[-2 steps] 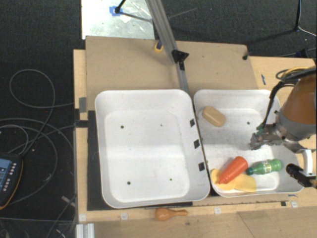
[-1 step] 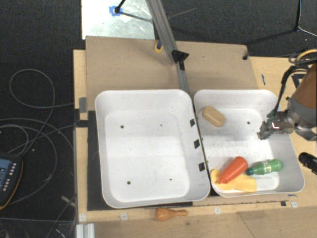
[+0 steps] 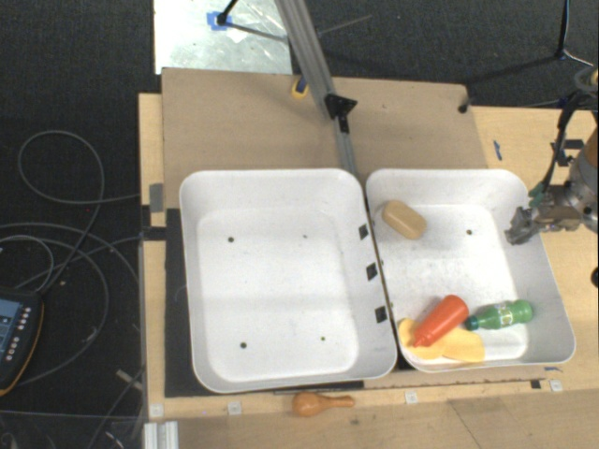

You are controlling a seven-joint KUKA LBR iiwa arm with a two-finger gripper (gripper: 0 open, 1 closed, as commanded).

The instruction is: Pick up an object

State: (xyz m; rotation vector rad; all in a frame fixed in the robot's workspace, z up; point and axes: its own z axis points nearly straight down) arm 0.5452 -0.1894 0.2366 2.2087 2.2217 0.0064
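Four objects lie in the right bin (image 3: 538, 279): a tan block (image 3: 404, 220) upper left, an orange carrot (image 3: 441, 320), yellow piece (image 3: 457, 348) and green bottle (image 3: 501, 315) at bottom. The gripper (image 3: 520, 226) hovers at the bin's right edge, holding nothing visible.

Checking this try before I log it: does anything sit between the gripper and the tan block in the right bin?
Nothing visible does. The gripper sits at the right bin's right rim, and bare white floor runs from it to the tan block. The orange carrot, green bottle and yellow piece lie nearer the front edge.
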